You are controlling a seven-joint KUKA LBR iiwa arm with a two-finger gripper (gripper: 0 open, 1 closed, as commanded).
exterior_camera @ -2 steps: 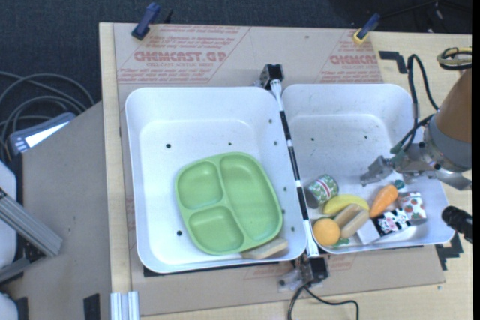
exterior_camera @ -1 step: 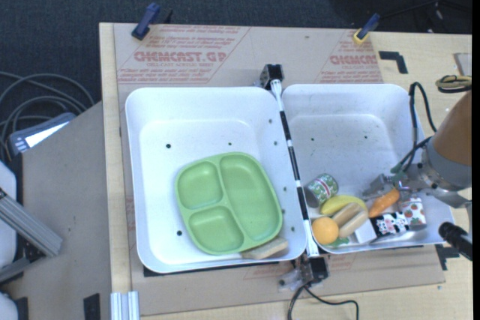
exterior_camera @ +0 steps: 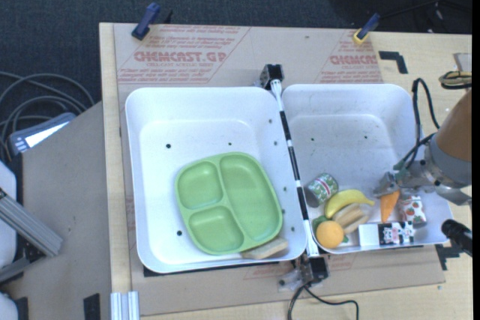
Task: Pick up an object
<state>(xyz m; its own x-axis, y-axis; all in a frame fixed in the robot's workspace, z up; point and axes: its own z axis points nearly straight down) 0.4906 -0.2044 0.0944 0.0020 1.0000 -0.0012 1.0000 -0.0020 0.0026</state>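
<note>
The right bin holds a heap of play food in its near corner: a small can, a yellow banana, an orange fruit, a carrot, a white box with dark print and a red-and-white packet. My gripper comes in from the right edge and sits low just above the carrot's top end, beside the packet. Nothing can be made out in its grasp.
The left bin carries a green divided plate, with a tan bread slice at its near rim. A black divider clip sits between the bins. Cables run along the right bin's right wall.
</note>
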